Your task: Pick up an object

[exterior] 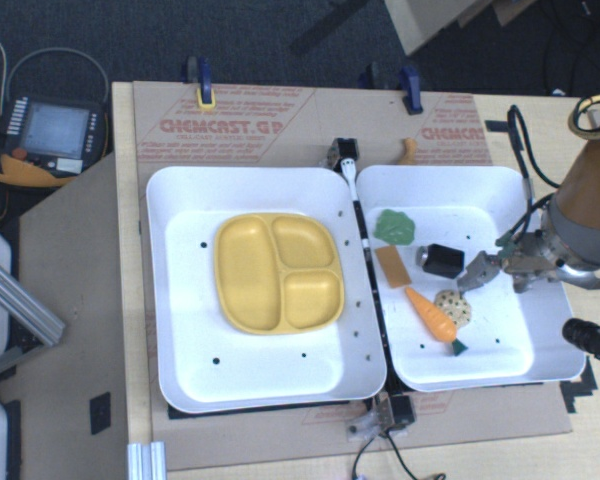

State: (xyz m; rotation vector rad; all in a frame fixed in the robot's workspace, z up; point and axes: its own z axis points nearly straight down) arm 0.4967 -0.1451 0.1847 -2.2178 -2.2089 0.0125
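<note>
Arm over the right bin, objects clustered at the bin's left half.

From the camera view, the grey two-finger gripper (477,273) reaches in from the right edge of the right shallow white bin (500,363), its fingers (470,276) low near the bin's middle; whether they are open or closed cannot be told, and nothing shows between them. Just left of the fingers lies a small black block (442,260); below them sits a speckled tan round piece (454,306), touching an orange plastic carrot (432,314). A flat brown rectangular piece (392,266) lies by the bin's left wall, a green leafy lump (394,228) toward its far left corner. The left shallow white bin (180,298) holds a yellow three-compartment plate (278,271) near its centre. Both bins rest on the counter (280,113).
</note>
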